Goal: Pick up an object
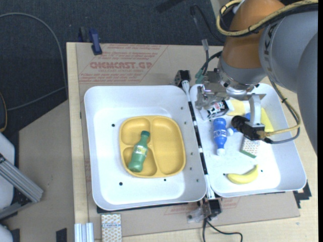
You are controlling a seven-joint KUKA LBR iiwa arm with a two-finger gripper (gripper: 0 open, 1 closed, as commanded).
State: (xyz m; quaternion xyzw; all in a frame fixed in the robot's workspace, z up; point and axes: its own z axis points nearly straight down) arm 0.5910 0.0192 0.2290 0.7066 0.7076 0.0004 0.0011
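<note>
My gripper (pixel 208 101) hangs low over the back left part of the right bin (pixel 282 180), close to the wall between the two bins. A blue bottle (pixel 219 134) lies just in front of it, cap end toward the gripper. A small white object with dark and red marks (pixel 218 108) sits right beside the gripper; whether it is held is unclear. A yellow banana (pixel 243 176) lies near the bin's front. A green-edged sponge (pixel 250 147) rests to the right of the bottle. A yellow item (pixel 265 119) shows partly behind the wrist.
The left bin (pixel 101 135) holds a yellow divided plate (pixel 169 145) with a green bottle (pixel 139 152) lying in its left compartment. Cardboard (pixel 121 64) lies under and behind the bins. The arm covers the right bin's back.
</note>
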